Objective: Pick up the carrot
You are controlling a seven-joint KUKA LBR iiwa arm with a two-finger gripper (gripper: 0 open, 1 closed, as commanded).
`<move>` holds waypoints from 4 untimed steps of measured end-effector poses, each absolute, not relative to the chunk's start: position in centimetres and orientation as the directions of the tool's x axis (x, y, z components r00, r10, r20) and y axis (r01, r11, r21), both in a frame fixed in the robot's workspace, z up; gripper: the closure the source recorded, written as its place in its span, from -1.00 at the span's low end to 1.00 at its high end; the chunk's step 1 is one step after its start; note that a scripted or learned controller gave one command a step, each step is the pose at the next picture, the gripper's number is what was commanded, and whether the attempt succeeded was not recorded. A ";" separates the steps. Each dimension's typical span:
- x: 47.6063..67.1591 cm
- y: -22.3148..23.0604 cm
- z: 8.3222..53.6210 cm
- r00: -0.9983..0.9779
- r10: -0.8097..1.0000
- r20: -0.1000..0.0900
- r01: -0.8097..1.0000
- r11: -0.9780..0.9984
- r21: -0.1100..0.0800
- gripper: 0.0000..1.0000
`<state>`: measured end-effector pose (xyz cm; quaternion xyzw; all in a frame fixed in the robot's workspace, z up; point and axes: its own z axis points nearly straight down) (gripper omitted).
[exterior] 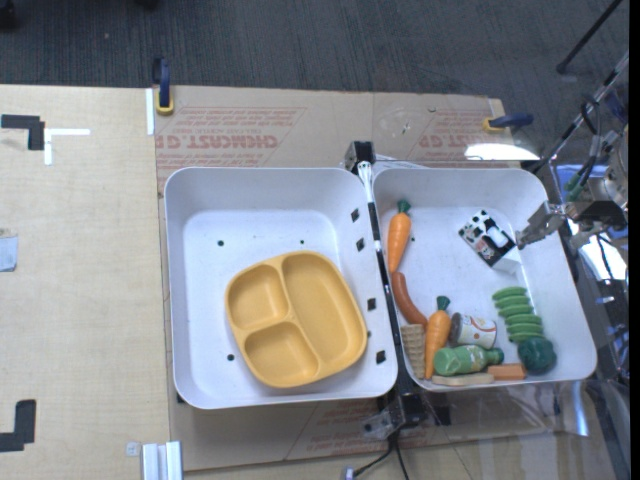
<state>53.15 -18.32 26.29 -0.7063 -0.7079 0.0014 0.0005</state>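
Your carrot lies along the left wall of the right bin, green top pointing away, with a second carrot further down among the sausage and the other toys. Take the upper one: it lies free on its right side. The tool sits at the bin's right rim, well apart; you cannot tell how it is set, so come over and straddle the carrot's middle across its width.

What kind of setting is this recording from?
Probably a robotics lab bench: two white bins sit on clamped cardboard, one holds toy food such as a carrot, and a gripper reaches in.
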 end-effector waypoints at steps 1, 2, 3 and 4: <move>48.1 -13.0 22.1 -0.036 0.999 -0.001 0.999 0.036 -0.002 -1.00; 53.0 -7.7 19.1 0.000 1.000 -0.002 1.000 0.000 -0.001 -1.00; 51.6 -9.8 9.1 -0.041 0.999 0.000 0.999 0.041 -0.001 -1.00; 47.8 -10.8 9.1 0.310 0.951 0.001 0.951 -0.310 -0.001 -1.00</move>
